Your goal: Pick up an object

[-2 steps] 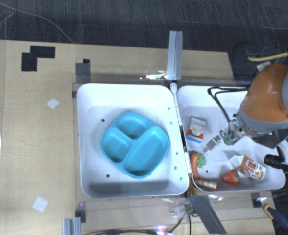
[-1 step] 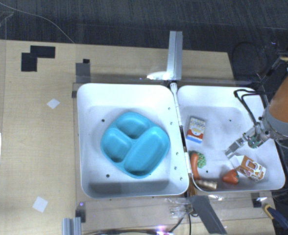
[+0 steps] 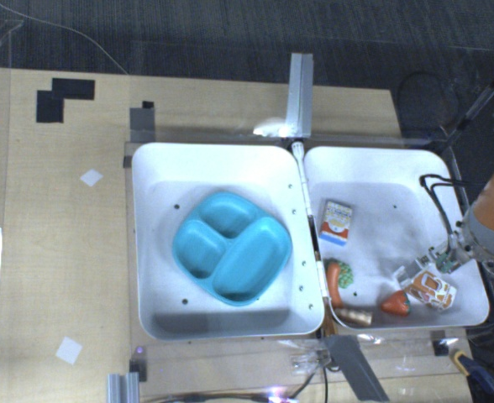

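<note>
The right bin (image 3: 381, 170) holds several small items. A white, orange and blue carton (image 3: 337, 222) lies near its left wall. A carrot (image 3: 335, 280) with a green top lies further forward, and a brown cylinder (image 3: 354, 316) rests at the front wall. A red fruit-like piece (image 3: 396, 304) sits beside an orange-and-white packet (image 3: 433, 290) at the front right. My gripper (image 3: 438, 260) hangs low over the bin's right side, just above and behind the packet. The arm (image 3: 492, 217) enters from the right.
The left bin (image 3: 159, 225) contains a blue divided plate (image 3: 232, 247). A metal post (image 3: 301, 91) stands behind the wall between the bins. A black cable (image 3: 438, 187) loops over the right bin's back right corner.
</note>
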`<state>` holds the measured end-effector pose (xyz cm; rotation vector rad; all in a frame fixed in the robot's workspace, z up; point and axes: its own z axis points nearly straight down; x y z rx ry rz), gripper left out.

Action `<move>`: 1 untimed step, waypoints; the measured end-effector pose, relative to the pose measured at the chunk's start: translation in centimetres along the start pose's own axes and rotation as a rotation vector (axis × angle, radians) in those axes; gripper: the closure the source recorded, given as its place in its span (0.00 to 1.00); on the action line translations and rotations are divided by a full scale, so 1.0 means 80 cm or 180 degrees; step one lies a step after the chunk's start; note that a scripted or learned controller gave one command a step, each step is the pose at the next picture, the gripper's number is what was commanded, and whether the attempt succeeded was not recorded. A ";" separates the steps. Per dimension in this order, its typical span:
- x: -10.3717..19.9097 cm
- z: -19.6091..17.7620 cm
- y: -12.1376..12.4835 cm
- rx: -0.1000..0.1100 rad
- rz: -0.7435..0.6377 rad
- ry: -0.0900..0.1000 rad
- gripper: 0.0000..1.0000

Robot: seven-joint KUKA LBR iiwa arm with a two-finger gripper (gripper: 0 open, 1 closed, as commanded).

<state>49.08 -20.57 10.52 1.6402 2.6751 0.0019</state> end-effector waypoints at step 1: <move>-0.001 -0.015 0.004 -0.0020 -0.0001 -0.0011 1.00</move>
